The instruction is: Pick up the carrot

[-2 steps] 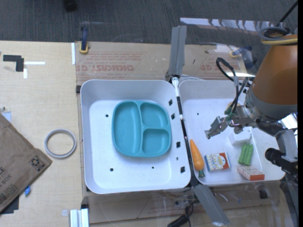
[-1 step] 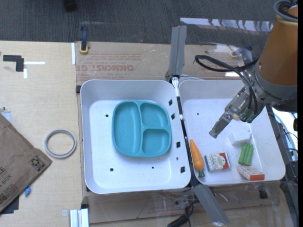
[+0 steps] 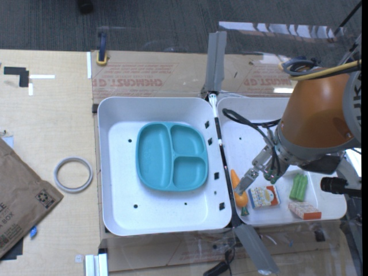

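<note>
Hovering gripper (image 3: pixel 248 183) at carrot (image 3: pixel 237 187) in right bin (image 3: pixel 339 211), finger state indiscernible, lifting not yet done

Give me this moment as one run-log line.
task: pick up carrot | pincer: low in right bin, at carrot | carrot: against bin's left wall | grasp: unconfirmed

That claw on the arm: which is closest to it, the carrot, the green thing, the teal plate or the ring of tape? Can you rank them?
From the gripper, in the camera view:
1. Carrot, right beside it at the right bin's left wall.
2. Green thing, to its right in the same bin.
3. Teal plate, in the left bin.
4. Tape ring, on the bench, far left.
</note>
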You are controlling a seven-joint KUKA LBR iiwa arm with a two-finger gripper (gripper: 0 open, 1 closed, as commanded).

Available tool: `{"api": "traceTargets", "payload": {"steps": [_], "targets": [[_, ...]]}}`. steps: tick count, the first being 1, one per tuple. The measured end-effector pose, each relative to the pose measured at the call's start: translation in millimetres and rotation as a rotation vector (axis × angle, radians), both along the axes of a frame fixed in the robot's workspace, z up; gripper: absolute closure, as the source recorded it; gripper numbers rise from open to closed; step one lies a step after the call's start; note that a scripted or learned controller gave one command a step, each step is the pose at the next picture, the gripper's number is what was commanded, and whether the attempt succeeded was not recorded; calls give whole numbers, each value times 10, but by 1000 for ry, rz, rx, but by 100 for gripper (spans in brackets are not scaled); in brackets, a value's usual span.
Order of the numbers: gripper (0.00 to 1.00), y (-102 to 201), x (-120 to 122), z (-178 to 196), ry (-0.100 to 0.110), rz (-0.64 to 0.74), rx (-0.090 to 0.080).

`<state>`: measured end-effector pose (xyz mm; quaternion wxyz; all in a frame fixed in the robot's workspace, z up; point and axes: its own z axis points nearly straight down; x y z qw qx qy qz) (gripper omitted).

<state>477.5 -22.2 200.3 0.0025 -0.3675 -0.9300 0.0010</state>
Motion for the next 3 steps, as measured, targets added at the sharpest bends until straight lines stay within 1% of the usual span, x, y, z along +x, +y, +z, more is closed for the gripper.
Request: {"api": "traceTargets", "payload": {"steps": [1,2,3], "targets": [[0,-124,21,1753,-4,-39,-2],[0,213,-2,-114,0,46,0],[0,-253,-4,-113,0,-457,-3]]}}
